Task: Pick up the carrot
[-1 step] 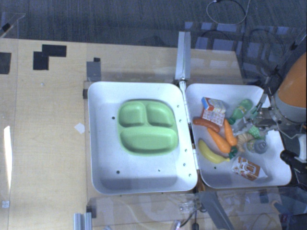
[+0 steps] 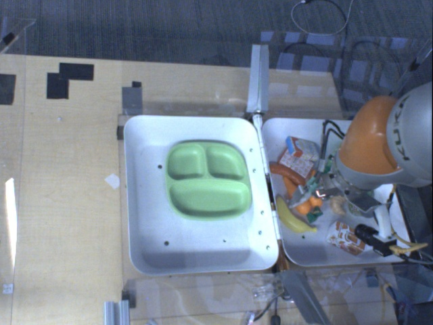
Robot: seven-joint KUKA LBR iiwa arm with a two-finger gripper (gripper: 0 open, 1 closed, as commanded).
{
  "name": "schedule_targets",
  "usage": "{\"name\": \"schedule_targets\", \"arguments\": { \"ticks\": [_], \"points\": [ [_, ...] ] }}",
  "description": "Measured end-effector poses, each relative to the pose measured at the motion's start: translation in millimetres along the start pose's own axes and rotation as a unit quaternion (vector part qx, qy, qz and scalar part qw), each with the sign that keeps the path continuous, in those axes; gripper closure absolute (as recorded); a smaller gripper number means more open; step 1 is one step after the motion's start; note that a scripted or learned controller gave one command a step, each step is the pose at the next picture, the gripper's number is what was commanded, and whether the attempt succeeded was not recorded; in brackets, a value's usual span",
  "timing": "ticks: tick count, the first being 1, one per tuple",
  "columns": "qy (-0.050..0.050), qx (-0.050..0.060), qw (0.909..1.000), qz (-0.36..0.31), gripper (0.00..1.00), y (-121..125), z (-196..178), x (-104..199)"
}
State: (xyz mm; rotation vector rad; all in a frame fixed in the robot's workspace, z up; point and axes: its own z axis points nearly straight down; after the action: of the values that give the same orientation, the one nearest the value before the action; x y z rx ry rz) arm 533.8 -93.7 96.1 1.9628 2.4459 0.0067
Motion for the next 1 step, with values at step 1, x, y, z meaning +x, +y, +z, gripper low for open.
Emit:
{"name": "schedule_targets", "arguments": {
  "ticks": [1],
  "points": [
    [0.0, -0.002, 1.0, 0.0, 1.0, 1.8, -10.7, 0.6]
  ]
}}
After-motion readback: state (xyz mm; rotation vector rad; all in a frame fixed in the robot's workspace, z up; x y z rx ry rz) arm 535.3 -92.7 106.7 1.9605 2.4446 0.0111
